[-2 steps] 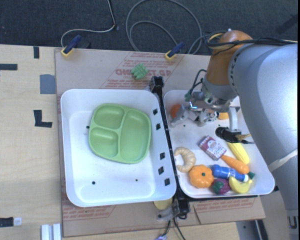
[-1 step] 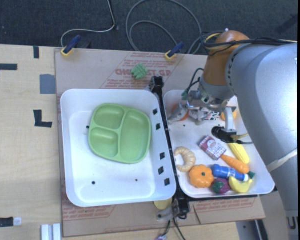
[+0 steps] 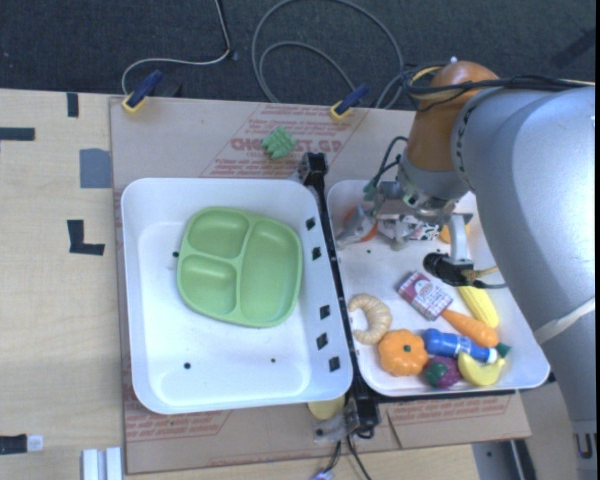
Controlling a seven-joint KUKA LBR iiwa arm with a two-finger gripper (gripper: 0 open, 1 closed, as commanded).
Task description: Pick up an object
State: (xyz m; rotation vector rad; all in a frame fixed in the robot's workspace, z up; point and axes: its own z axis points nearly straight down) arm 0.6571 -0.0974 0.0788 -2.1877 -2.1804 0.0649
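Across the desk (image 3: 40, 268) lie two shallow white bins side by side, and over the right of them reaches the grey arm (image 3: 540, 178), the largest thing in view, its orange band (image 3: 450, 118) above the wrist. The left bin (image 3: 140, 368) holds a green divided plate (image 3: 242, 266); the right bin (image 3: 525, 368) holds the toys. The end effector (image 3: 395, 220) hangs low over the far part of the right bin, and whether it is open or closed cannot be told from this slant, nor whether anything sits in it; an orange-and-white thing (image 3: 348, 218) lies just to its left, too blurred to name. Nearer the viewer, the toys spread out in a loose cluster: a yellow corn cob (image 3: 480, 303) and a carrot (image 3: 468, 326) along the right side, both with their long axes running from far-left to near-right; a small red packet (image 3: 423, 293) close to the end effector's near side; a pale ring-shaped toy (image 3: 370, 316) to the left; an orange pumpkin (image 3: 401, 352), a blue toy (image 3: 450, 344), a banana (image 3: 482, 370) and a dark berry-like piece (image 3: 441, 373) at the near edge. Judged from this, the red packet is the nearest clear candidate, lying just near and slightly right of the end effector, so a short move toward the viewer would bring it over that object.
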